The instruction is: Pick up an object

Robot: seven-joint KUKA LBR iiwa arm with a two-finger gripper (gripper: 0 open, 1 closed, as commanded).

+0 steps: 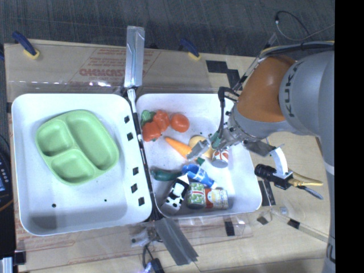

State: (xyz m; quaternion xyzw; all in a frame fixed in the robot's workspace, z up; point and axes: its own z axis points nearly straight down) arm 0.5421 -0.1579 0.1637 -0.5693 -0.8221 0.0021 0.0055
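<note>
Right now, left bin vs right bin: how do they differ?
The left bin holds one thing, a green divided tray; the right bin holds a heap of small toys, among them a carrot and a can. The tool is over the right bin, not the left. Both are shallow and white.

Pretty clearly a robotics lab setup, not anyone's kitchen. A big grey industrial arm (296, 95) with an orange band comes in from the right of the frame, loose cables (290, 24) trailing behind it at the upper right. Two shallow white bins, left bin (23, 169) and right bin (250, 181), sit side by side on a cardboard-covered tabletop (85, 61), pinned with blue clamps (25, 44) along the top edge. Black marker tags (219, 67) are stuck around the bins, and the food in the right one is plastic toy stuff (165, 124).
</note>
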